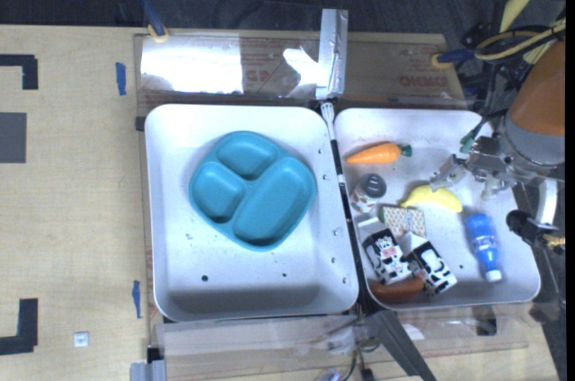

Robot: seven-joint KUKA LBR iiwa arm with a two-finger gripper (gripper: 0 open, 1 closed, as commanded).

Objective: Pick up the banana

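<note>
Banana (pixel 434 197) lying yellow in the right bin (pixel 517 285), about mid-bin, just right of a small round grey object (pixel 372 186) and below an orange carrot (pixel 375 155) with a green tip. Touching, or nearly touching, a speckled card-like piece (pixel 403 220) at its lower left edge. Further down in the same bin: two black-and-white cow-patterned toys (pixel 388 252), side by side, and a reddish-brown sausage-like item (pixel 400 287) against the front wall. Blue bottle (pixel 483 245) with a white cap, lying lower right of the banana, near but apart.

Left bin (pixel 171 276) holding a blue divided plate (pixel 252 189) with three compartments, nothing visible in them.

Tool (pixel 467 165) reaching in from the right, hovering just above and right of the banana, metal tips close beside the fruit's upper end. Nothing seen pinched between them; spread or pressed together cannot be told at this angle. Grey arm (pixel 539 141) with an orange band behind it.

Both bins resting side by side on the wooden bench (pixel 72 190).
</note>
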